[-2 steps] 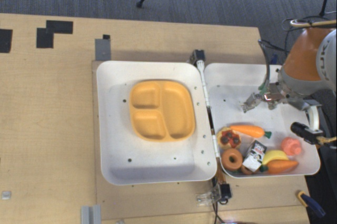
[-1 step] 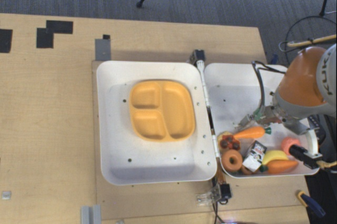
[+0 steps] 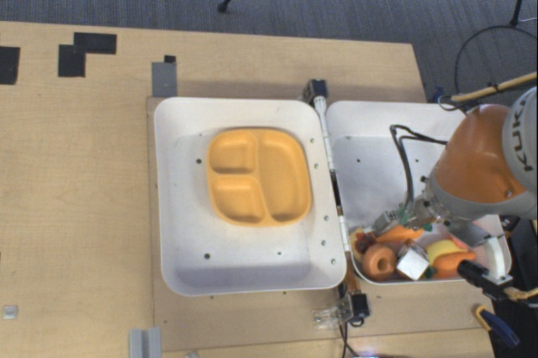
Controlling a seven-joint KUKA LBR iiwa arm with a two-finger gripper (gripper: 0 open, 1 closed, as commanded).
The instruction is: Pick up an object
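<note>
Pick not done — small toy objects (image 3: pixel 412 255) (brown ring, white block, yellow and orange pieces) sit heaped in the right white bin's (image 3: pixel 370 155) near corner. Hand (image 3: pixel 412 222) is down at the heap; can't tell its state, nothing visibly held. Far side: yellow sectioned plastic tray (image 3: pixel 256 176) in the left white bin (image 3: pixel 185 205).

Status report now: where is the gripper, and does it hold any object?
Gripper low over right white bin, fingers hidden. Nothing seen held. Small toys crowd that bin's near corner. Yellow divided plate in left bin.
</note>
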